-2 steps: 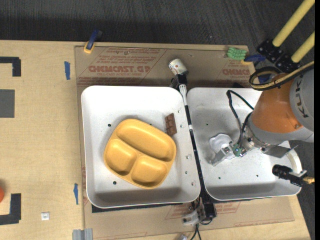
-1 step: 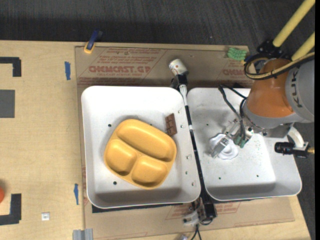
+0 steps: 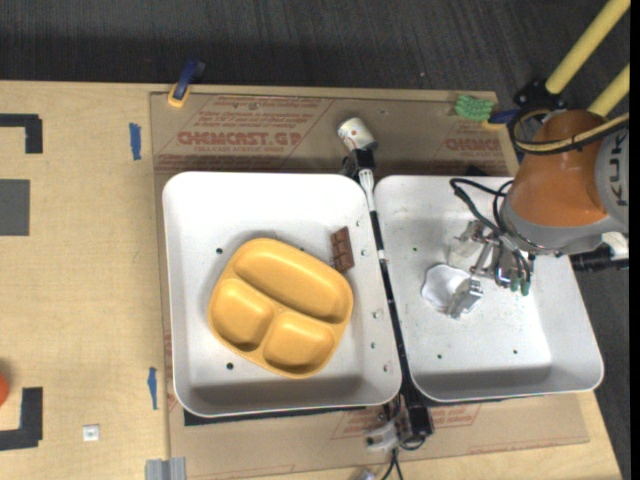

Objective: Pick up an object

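Bench: wooden top bearing two shallow white bins | left bin: yellow three-compartment plastic tray, small brown block just beside it | right bin: pale crumpled object | gripper: low against that object, likely positioned to grasp; finger spread unclear, hold unconfirmed.

We see a dark carpeted floor beyond the far edge of a light wooden bench, with black tape marks along its left edge.
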